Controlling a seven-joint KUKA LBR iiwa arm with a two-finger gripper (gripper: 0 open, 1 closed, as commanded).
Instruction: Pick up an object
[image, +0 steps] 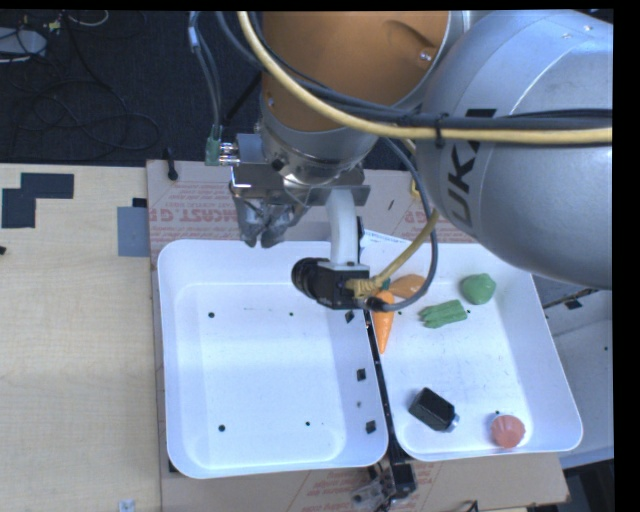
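My gripper (267, 230) hangs over the back edge of the left bin (180, 330), a dark grey tip below the wrist. No object shows under it. The loose objects all lie in the right bin (555, 390). An orange cone (386, 312) rests against the divider at the bin's back left. Beside it lie a long green piece (443, 314) and a round green piece (478, 288). A black block (433, 409) and an orange-red ball (507, 430) sit near the front.
A white post (345, 232) with a black unit (322, 281) and a yellow cable hangs from the arm over the divider between the bins. The big grey arm body covers the upper right. Cardboard lies under both bins.
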